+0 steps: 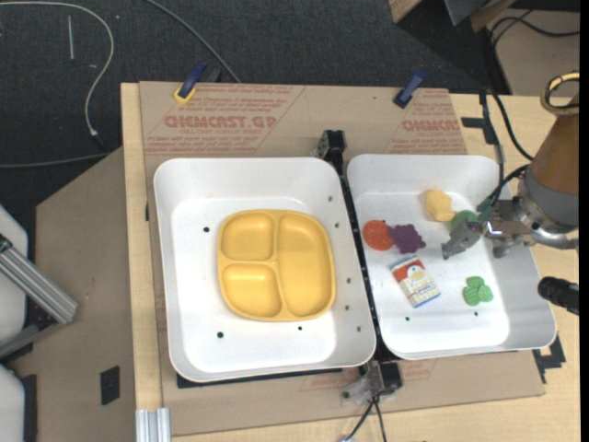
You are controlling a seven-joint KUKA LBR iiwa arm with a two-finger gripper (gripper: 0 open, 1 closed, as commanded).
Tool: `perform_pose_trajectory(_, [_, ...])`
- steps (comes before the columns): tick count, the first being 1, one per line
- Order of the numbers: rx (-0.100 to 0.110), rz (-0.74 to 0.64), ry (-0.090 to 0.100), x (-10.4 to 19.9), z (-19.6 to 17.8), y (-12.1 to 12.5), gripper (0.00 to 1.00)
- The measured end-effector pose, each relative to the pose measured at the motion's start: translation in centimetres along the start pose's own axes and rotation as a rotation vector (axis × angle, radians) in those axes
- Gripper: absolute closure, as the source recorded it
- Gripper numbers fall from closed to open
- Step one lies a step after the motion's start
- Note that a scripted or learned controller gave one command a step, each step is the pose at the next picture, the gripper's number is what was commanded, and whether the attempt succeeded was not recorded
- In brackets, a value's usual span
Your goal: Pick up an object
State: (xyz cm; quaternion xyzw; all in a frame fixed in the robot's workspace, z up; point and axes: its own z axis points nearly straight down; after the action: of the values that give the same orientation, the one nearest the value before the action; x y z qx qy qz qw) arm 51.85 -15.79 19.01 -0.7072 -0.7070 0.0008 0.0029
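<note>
The surface [276,109] under me is a brown board with red printed letters, and two shallow white bins sit on it side by side. The left bin [184,247] is the bigger load: a yellow divided plate [276,265] with three compartments lies in its middle, well apart from me. The right bin [515,325] holds the small things. My arm [561,168] comes in over its right rim, and my fingers [457,240] hang low in the bin's upper right part, pointing left; from this view I cannot tell how they stand. A green piece [467,217] shows right at my fingers, just above them, but whether I grip it I cannot say. A yellow object [439,203] lies just beside them, up and to the left. Further left are a purple object [406,238] and an orange-red round object [376,236], touching each other, near the bin's left wall. Below these lies a small red and white box [416,282], tilted. A small green object [477,292] lies below my fingers, apart from them.
</note>
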Motion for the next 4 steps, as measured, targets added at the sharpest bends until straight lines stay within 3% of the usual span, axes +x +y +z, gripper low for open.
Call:
perform_pose_trajectory(2, [-0.006, 0.0, 0.003, 1.1, 10.3, 0.7, 0.0])
perform_pose_trajectory(3, [-0.015, -0.002, 0.002, 1.2, 8.7, 0.9, 1.0])
perform_pose_trajectory(4, [-0.01, -0.001, -0.004, 1.4, 2.7, 0.3, 1.0])
